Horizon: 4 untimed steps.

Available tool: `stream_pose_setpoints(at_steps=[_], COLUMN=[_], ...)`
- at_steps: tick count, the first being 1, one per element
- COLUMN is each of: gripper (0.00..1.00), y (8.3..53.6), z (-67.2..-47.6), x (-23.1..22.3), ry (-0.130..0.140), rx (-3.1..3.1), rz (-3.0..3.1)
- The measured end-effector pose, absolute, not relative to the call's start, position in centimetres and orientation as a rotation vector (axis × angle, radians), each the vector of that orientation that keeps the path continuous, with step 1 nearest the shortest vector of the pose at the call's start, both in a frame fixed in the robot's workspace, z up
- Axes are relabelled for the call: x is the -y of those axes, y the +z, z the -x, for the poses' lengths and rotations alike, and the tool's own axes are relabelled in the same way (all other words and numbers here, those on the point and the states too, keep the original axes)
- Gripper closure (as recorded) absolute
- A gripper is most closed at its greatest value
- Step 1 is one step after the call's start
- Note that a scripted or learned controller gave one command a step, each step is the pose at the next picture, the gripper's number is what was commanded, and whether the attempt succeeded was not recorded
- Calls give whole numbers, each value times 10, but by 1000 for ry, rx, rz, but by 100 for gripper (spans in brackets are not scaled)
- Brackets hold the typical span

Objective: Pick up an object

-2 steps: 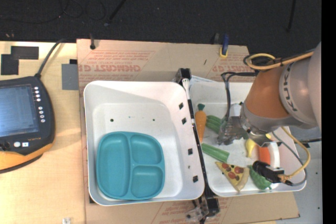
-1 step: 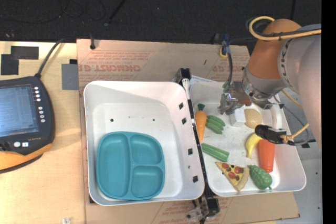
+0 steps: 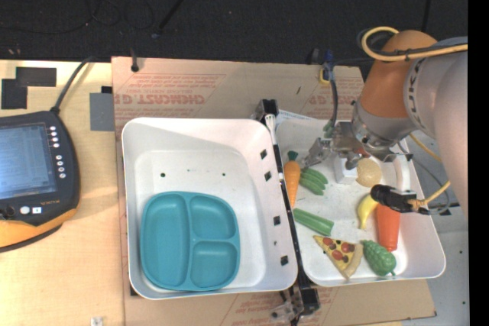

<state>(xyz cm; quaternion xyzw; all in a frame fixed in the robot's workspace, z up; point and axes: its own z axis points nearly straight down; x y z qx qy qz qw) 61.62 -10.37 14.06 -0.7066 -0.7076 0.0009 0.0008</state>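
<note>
Cardboard covers the bench under 2 white bins. Left bin [image 3: 153, 141] holds a teal divided plate [image 3: 189, 241]. Right bin [image 3: 428, 259] holds toy food: carrot [image 3: 292, 178], green pepper [image 3: 313, 180], cucumber [image 3: 313, 221], pizza slice [image 3: 339, 251], banana [image 3: 367, 210]. Above the bin's far end, the gripper [image 3: 336, 150] is low, near the pepper; whether it is released or clenched cannot be told.

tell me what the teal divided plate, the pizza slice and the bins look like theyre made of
Teal divided plate: looks like molded plastic, matte with a soft sheen, one even colour, rounded compartment ridges.
Pizza slice: probably a plastic toy; flat solid colours and raised toppings, though too small to be sure.
Left bin and right bin: seemingly thin white plastic, smooth and slightly glossy, with rounded molded corners.
</note>
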Motion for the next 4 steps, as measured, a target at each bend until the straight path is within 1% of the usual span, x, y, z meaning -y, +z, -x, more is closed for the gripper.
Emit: stream_pose_setpoints(at_steps=[1,2,3,4], gripper=[0,0,0,100], y=[105,97,95,102], z=[-625,-618,-608,-605], x=[106,105,95,89], ry=[-3,-13,0,3], rx=[2225,2238,2235,2220], rz=[2228,2239,2258,2238])
